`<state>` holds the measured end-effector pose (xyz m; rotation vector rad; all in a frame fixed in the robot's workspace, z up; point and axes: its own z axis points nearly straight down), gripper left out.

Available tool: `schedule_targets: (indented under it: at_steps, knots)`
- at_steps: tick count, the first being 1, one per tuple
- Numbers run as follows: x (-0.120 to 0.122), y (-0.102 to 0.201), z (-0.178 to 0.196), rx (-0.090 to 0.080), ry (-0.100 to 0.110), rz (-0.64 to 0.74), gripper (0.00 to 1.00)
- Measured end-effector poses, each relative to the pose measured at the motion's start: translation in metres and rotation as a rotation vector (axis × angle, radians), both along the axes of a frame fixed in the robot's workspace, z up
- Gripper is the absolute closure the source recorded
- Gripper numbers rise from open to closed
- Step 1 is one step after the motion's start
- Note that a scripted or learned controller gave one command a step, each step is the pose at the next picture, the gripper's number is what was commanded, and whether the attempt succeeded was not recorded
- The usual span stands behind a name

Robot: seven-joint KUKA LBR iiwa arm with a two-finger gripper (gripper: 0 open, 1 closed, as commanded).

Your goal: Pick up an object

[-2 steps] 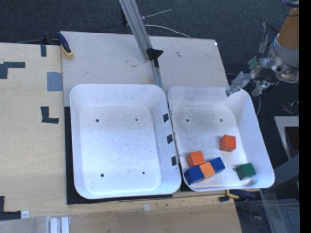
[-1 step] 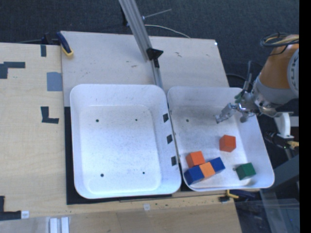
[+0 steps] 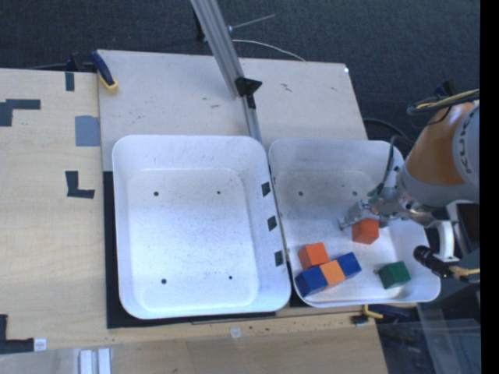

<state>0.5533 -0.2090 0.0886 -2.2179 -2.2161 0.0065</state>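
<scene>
Camera view from above shows the shallow white right bin [image 3: 327,170], which I take as the landmark for all places. The grey arm with an orange band [image 3: 437,158] enters over the right rim of this bin, and its pincer [image 3: 360,215] hangs over the right middle part of the bin floor. Directly below the pincer tips, touching or almost touching them, is a small red-orange cube [image 3: 366,230]. It looks as if the cube sits at the tips of the pincer, but I cannot tell whether the pincer is released or clenched, and I cannot tell whether the cube is lifted from the floor or resting on it.

Toward the front of the same bin lie other blocks. An orange cube [image 3: 314,253] is at the front left, well apart from the pincer. Just in front of it there is a row of three blocks that touch each other: a blue block [image 3: 311,280], a smaller orange block [image 3: 333,272] and another blue block [image 3: 348,264]. A dark green cube [image 3: 394,274] lies in the front right corner of the bin.

The shallow white left bin [image 3: 187,150] stands just beside the left rim of the landmark bin. Both stand on the pale wooden table [image 3: 47,232].
</scene>
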Motion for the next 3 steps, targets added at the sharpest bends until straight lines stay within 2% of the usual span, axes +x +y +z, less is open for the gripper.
schedule_targets:
  at_steps: [1,2,3]
  knots:
    - [-0.029,0.01,0.003,-0.001,-0.003,0.001,0.0]
    - [-0.027,0.01,0.012,0.0,-0.004,0.003,1.0]
    - [0.048,0.079,0.134,-0.002,-0.016,0.009,1.0]
